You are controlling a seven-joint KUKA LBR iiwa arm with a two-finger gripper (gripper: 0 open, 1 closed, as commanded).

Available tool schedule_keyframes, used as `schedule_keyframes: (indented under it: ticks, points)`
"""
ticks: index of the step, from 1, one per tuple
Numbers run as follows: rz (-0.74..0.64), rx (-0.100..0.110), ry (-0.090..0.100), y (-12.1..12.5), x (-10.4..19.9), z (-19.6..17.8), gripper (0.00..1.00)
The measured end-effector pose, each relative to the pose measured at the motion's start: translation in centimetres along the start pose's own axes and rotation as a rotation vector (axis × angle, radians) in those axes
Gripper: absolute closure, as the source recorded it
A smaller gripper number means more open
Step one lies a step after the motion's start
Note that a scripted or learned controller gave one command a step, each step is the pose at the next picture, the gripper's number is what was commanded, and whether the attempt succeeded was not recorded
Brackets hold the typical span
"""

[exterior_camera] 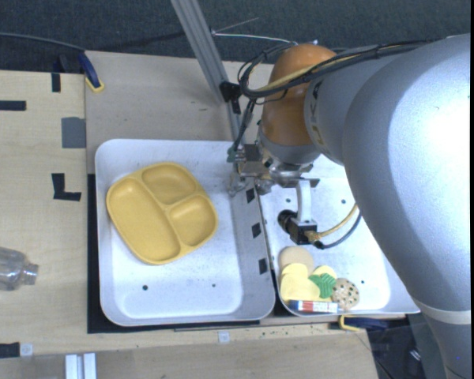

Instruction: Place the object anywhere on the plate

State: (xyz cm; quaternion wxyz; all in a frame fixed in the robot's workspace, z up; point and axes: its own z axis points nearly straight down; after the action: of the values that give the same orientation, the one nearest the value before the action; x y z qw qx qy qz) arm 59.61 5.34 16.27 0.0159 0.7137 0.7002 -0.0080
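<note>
The arm (395,133) reaches in from the right of the frame, and the tool (250,177) hangs just above centre, right over the ridge where the two bins meet. That looks like a halfway spot: neither down among the pieces nor over the plate. Whether the tool is spread or pressed together cannot be told from here, as the wrist and its fittings crowd the view. No object can be made out in its grasp, and it does not appear to touch anything in either bin.

The yellow plate (162,210), with its three compartments, lies in the upper half of the left bin (189,287), slightly turned. Nothing sits on it, so it is an easy, open target from above.

The candidates for the task's object are over in the right bin (367,247): a small pile of toy foods (316,284) huddled in the bin's lower left corner, at the lower middle of the frame. There is a pale round piece (295,257) on top, yellow pieces (295,279) below it, a green piece (326,284) and a speckled disc (346,293) to the right. They touch and overlap, tucked against the wall, so picking one cleanly looks tricky.

By this reckoning the pick is not yet done. The tool would likely need to come down-frame to the pile, then cross left to the plate. A clear bottle (6,267) lies on the tabletop (31,148) at the far left, well apart.
</note>
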Motion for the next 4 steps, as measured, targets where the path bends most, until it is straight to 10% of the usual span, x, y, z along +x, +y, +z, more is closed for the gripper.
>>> schedule_keyframes:
  ticks: [2, 3, 4]
  points:
    - [0.013, -0.001, -0.021, 0.1, -1.1, -0.1, 1.0]
    - [-0.02, 0.014, 0.033, -3.7, -0.3, -2.6, 0.0]
    - [-0.022, 0.016, 0.034, -3.7, -0.2, -3.5, 1.0]
